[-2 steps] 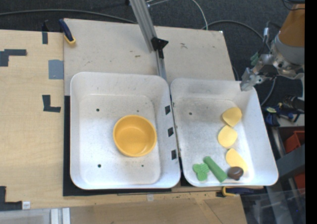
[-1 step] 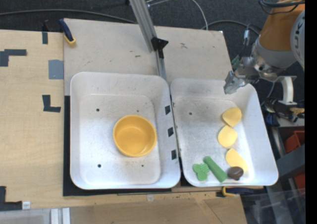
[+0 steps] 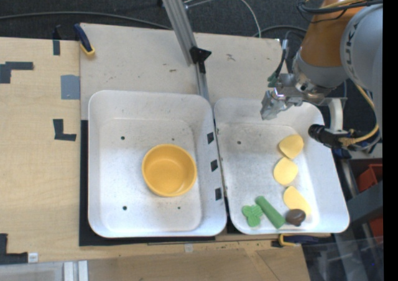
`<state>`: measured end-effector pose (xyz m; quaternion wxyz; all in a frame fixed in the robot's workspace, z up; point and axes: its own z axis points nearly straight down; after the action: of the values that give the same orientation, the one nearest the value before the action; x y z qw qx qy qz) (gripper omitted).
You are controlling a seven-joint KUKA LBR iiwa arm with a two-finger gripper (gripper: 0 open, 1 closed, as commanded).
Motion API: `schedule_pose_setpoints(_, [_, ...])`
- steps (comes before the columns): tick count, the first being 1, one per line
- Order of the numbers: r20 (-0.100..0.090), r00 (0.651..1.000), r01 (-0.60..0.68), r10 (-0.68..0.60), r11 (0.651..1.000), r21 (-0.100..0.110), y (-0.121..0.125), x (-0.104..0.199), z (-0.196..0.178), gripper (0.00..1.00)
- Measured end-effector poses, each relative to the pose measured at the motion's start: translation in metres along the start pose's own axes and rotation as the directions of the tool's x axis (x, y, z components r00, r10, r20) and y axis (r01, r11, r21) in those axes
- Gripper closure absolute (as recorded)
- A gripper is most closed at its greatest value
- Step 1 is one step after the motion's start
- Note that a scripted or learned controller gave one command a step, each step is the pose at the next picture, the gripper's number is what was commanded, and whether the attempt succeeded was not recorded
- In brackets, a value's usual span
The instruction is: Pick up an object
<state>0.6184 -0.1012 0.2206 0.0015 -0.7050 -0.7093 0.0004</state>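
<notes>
My gripper (image 3: 271,109) hangs over the far edge of the right bin (image 3: 249,155), above and left of the objects; nothing shows between its fingers. Three yellow chip-like pieces lie along the right side of that bin: one (image 3: 290,147) nearest the gripper, one (image 3: 285,171) in the middle, one (image 3: 295,199) nearer the front. A green toy (image 3: 262,211) lies at the front of the bin, with a small brown round piece (image 3: 295,216) just right of it. A yellow bowl (image 3: 168,170) sits upright in the left bin (image 3: 112,149).
A slanted metal pole (image 3: 180,18) runs from the top down to the divider between the bins. Black clips (image 3: 214,165) sit on the divider. A black fitting with cable (image 3: 329,135) juts at the right bin's right rim. Bare bin floor lies left of the yellow pieces.
</notes>
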Motion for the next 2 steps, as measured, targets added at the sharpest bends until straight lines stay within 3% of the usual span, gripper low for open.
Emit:
schedule_pose_setpoints(1, [-0.001,1.0,0.001,-0.001,1.0,0.0,-0.002,0.059,0.006,1.0])
schedule_pose_setpoints(2, [0.0,1.0,0.001,-0.001,1.0,-0.002,0.013,0.11,0.002,1.0])
